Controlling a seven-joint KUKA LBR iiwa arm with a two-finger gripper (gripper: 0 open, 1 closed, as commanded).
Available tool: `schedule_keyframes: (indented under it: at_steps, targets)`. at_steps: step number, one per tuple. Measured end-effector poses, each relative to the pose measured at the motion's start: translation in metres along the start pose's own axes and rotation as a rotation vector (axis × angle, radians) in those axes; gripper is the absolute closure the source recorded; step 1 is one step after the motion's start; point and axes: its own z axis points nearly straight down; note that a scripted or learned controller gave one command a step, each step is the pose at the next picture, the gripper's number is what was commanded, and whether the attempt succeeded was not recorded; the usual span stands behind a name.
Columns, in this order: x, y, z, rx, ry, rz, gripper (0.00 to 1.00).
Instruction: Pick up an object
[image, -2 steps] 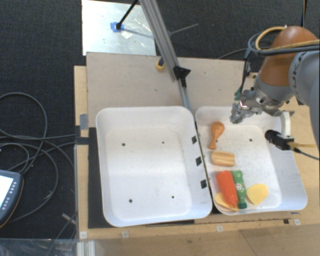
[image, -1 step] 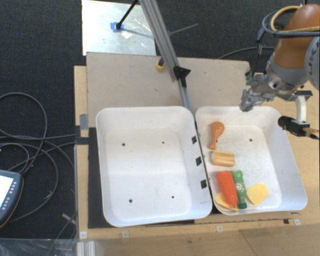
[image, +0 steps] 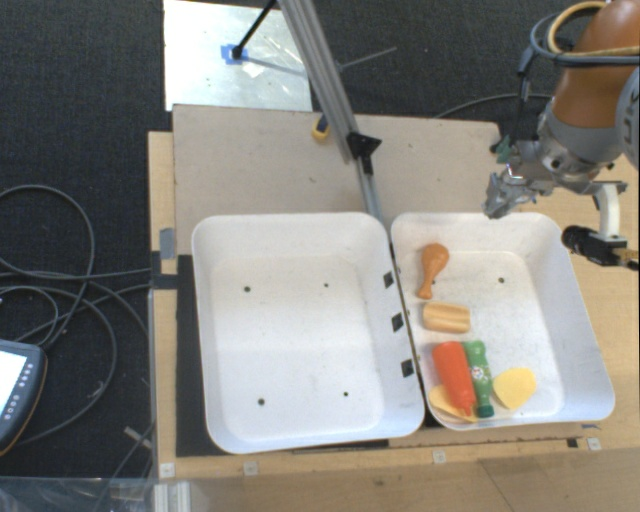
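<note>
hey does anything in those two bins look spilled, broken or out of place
Nothing stands out. The drumstick, hot dog bun, carrot, green bottle and yellow chip lie loosely in the right bin, none visibly damaged or spilled.

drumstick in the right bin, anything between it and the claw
Nothing visible stands in the way. The claw hangs over the far rim of the right bin, and the drumstick lies on the bin floor nearer the middle divider, with bare white floor between them. The bun and the other toys lie closer to the camera, off that line.

No text, label or number is legible.
</note>
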Motion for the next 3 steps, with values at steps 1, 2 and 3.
schedule_keyframes:
  at_steps: [1,2,3]
  targets:
    - [0.061,0.002,-0.003,0.002,0.003,-0.007,1.00]
    - [0.112,0.000,-0.007,0.003,0.003,-0.006,1.00]
    - [0.158,-0.010,0.007,0.005,0.003,-0.005,1.00]
